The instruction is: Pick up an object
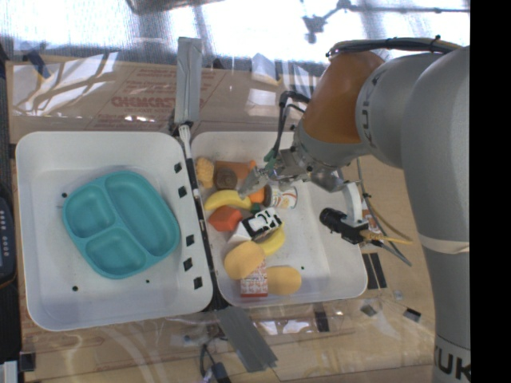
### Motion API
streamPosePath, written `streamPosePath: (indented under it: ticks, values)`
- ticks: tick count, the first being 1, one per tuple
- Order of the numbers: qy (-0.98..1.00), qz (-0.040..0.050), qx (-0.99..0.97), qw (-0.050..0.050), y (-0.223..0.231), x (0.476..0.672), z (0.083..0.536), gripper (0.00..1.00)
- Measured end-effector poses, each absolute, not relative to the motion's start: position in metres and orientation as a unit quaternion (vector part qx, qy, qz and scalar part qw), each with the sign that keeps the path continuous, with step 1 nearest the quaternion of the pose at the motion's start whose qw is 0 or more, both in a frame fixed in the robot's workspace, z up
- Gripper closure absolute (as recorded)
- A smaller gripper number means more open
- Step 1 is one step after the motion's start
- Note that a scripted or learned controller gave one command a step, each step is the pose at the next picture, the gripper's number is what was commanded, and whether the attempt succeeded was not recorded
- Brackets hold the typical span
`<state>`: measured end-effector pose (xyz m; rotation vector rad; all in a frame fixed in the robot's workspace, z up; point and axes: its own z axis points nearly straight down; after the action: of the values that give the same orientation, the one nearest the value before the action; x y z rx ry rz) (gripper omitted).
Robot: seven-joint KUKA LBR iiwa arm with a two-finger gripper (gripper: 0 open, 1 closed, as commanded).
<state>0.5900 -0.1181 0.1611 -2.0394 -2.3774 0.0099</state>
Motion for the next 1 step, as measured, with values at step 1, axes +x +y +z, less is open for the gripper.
streamPosePath:
  ticks: [1]
  values:
    - [-0.813,-0.0036,-0.583,-0.005,-0.1278,0.6254,0.1015,0.0]
